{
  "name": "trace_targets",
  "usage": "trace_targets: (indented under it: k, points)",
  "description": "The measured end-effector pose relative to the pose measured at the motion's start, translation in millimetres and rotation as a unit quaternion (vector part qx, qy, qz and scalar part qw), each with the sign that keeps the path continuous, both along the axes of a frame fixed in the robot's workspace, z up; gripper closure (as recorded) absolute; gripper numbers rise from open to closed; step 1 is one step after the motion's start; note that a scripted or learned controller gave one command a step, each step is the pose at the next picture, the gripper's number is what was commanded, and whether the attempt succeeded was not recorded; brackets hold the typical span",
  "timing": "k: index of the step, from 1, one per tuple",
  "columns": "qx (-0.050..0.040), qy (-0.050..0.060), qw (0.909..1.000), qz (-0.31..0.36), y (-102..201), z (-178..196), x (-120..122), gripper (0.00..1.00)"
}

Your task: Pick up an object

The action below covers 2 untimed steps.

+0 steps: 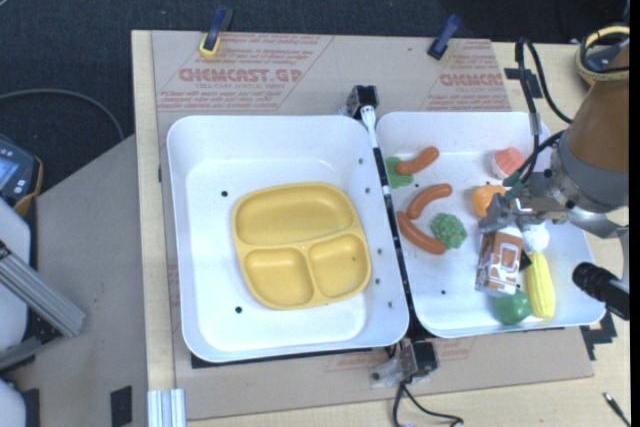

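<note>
The right bin (450,307) holds several toy foods. Three orange-red sausages lie at its left: one (420,158) at the back, one (428,199) in the middle, one (420,235) beside a green broccoli (448,230). An orange fruit (484,199) and a pink slice (507,160) sit further right. A brown snack packet (500,265), a yellow corn cob (540,283) and a green piece (511,308) lie at the front right. My gripper (506,215) hangs low over the right side of this bin, just above the packet's top edge and next to the orange fruit.
The left bin (200,215) carries a yellow divided plate (298,243). A black divider clamp (362,99) sits between the bins at the back. The grey and orange arm (600,145) covers the right bin's right rim. Cables run at the far right.
</note>
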<state>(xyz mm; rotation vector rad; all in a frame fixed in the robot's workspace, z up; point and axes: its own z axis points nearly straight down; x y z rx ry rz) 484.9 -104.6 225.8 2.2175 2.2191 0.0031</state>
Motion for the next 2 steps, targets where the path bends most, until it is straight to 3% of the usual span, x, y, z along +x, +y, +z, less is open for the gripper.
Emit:
trace_targets:
  k: [2]
  points:
    - [0.0018, 0.002, 1.0, 0.003, 93.5, -9.4, 13.1, 1.0]
